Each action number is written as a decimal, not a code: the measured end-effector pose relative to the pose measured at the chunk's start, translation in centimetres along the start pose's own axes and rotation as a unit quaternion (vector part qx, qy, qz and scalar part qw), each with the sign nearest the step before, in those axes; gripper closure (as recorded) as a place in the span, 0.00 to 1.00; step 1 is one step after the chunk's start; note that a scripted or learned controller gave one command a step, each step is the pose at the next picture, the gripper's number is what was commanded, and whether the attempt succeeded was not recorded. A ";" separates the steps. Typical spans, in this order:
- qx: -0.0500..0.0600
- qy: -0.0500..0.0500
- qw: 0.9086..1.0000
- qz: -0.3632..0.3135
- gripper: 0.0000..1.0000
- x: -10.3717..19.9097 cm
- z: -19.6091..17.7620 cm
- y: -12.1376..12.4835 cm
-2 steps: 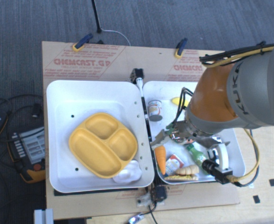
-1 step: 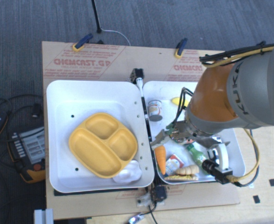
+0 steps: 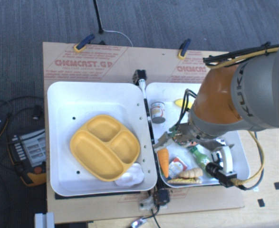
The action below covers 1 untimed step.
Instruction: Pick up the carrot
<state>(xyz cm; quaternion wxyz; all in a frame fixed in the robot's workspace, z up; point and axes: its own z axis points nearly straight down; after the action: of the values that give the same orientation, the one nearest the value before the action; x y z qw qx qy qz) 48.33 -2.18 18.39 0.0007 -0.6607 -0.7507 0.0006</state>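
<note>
The carrot [image 3: 163, 162] lies in the right bin [image 3: 241, 151], against its left wall toward the near end, pointing roughly near-far. The gripper [image 3: 173, 136] hangs just beyond the carrot's far end, apart from it, and nothing sits between its fingers; how wide it stands I cannot tell. So this looks like the approach step. The next move likely calls for a short shift toward the near side and a descent squarely over the carrot, keeping off the bin wall and the red packet [image 3: 177, 166] beside it. The left bin [image 3: 63, 127] holds a yellow divided plate [image 3: 105, 147]. Both sit on a brown counter [image 3: 82, 63] over grey carpet [image 3: 25, 18].
</note>
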 end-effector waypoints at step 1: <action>0.000 0.000 1.000 0.000 0.00 0.0 0.0 0.0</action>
<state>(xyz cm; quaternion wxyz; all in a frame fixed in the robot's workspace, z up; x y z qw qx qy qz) 48.33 -2.18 18.39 0.0007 -0.6607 -0.7507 0.0006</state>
